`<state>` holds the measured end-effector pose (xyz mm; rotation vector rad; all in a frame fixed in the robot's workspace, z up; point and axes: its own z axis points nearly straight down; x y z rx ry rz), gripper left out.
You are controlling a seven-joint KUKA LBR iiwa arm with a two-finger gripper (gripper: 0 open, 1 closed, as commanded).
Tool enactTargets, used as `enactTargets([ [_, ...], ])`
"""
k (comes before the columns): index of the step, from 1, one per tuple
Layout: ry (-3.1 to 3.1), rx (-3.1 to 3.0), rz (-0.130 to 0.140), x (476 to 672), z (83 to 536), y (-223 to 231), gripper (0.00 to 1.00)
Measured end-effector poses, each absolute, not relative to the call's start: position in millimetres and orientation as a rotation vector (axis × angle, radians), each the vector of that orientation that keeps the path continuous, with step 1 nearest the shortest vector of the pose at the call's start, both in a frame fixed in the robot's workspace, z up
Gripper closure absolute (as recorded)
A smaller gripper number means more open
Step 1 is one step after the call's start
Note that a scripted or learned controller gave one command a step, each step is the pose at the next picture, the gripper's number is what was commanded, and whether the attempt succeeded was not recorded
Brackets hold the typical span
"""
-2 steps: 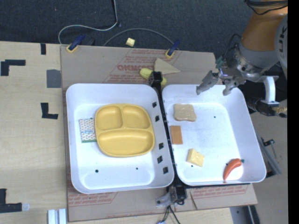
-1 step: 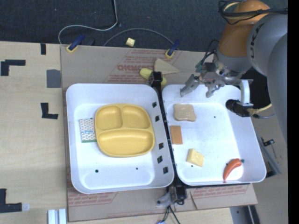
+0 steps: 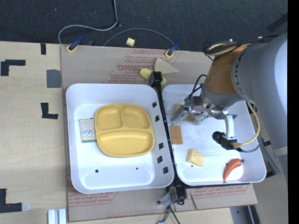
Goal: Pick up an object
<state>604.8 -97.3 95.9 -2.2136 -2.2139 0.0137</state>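
Grey arm (image 3: 266,73), orange wrist band (image 3: 222,73), yellow cable (image 3: 254,125).

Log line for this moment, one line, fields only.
arm: over right bin | gripper: near bin's upper left, nothing seen held | nearest: brown tile | left bin: yellow tray

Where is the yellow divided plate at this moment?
The yellow plate lies in the left bin, beside a small patterned card on its left.

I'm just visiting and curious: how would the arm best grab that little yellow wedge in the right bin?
Probably from straight above, closing on the yellow wedge's two longer flat sides. It lies flat on the right bin's floor, apart from the brown tile and the walls, leaving finger room on each side.
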Motion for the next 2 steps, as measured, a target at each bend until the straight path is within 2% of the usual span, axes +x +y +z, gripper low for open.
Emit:
enactTargets([
  [1, -2.231, -2.223, -0.006, 658.7, 86.7, -103.7, 0.00],
  [2, -2.225, -2.219, -0.003, 669.4, 85.7, -113.9, 0.00],
])
